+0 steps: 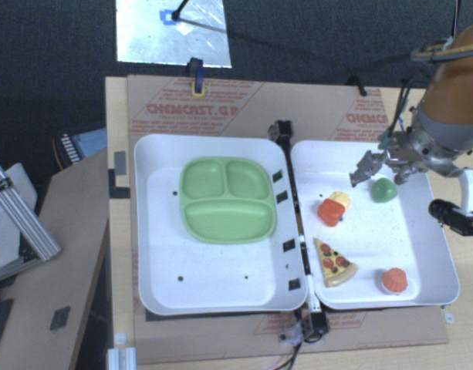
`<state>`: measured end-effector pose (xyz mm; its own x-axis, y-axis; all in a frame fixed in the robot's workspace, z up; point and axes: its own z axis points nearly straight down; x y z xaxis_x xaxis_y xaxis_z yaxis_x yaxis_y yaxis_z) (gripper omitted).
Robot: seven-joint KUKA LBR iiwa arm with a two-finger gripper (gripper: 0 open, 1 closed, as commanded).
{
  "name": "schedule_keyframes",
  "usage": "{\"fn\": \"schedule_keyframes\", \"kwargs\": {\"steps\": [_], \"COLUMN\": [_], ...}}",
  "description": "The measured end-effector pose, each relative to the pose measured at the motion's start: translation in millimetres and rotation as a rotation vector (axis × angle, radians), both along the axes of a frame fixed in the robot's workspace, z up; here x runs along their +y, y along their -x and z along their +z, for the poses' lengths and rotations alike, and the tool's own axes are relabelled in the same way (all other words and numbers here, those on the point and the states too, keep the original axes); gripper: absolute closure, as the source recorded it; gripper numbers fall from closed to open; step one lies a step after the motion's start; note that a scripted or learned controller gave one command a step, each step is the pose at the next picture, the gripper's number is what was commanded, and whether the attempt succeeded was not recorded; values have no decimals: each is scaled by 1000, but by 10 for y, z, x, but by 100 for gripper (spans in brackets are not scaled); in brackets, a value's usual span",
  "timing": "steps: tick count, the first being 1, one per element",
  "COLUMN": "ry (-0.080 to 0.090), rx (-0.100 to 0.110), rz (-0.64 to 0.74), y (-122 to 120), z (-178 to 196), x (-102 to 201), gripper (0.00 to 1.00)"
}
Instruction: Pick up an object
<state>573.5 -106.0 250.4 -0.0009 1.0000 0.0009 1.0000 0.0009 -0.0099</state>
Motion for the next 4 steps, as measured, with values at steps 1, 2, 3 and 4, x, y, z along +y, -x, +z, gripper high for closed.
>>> {"fn": "schedule_keyframes", "kwargs": {"steps": [1, 2, 3, 4], "ry": [1, 1, 0, 1], "rx": [-11, -9, -8, -10], "rz": [2, 4, 4, 2], "y": [-21, -72, -151, -174], "z": [62, -445, -938, -1353], "x": [1, 93, 156, 199], "gripper": [0, 0, 0, 0]}}
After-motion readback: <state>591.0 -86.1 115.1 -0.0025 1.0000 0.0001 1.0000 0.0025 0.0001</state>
